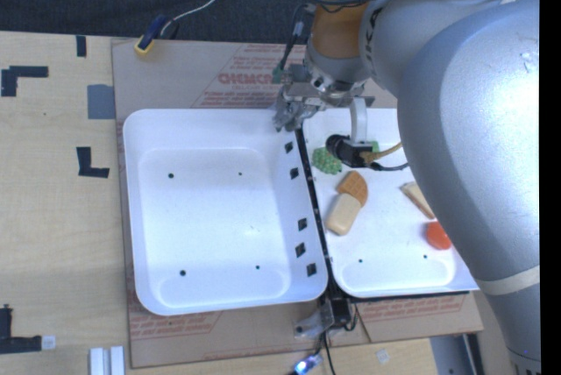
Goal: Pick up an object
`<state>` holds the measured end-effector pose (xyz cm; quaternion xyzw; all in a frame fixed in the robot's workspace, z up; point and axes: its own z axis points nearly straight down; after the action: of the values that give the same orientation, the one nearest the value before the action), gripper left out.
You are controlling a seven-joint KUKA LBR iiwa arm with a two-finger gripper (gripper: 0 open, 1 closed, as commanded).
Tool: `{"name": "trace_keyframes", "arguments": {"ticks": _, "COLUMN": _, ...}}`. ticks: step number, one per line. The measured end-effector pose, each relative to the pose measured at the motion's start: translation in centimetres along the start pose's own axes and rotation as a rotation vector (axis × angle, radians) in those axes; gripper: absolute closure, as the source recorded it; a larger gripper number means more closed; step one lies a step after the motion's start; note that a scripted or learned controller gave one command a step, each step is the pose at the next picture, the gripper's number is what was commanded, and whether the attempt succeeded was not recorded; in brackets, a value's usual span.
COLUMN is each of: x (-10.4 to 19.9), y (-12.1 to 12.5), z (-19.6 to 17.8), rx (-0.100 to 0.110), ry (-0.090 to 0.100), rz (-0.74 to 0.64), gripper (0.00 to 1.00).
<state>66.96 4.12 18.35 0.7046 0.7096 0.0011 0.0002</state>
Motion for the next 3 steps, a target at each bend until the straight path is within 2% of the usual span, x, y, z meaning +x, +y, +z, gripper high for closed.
{"name": "trace_keyframes", "arguments": {"ticks": 1, "x": 0.4, "y": 0.1, "z": -13.4, "rx": -0.013, "ry": 0.000, "rz": 0.004, "gripper": 1.00}}
{"name": "trace_keyframes", "arguments": {"ticks": 2, "x": 0.3, "y": -0.1, "z": -13.4, "rx": 0.003, "ry": -0.005, "rz": 0.005, "gripper": 1.00}}
{"name": "trace_keyframes", "arguments": {"ticks": 3, "x": 7.3, "y": -0.1, "z": -18.1, "rx": -0.002, "ry": 0.001, "rz": -0.001, "gripper": 1.00}}
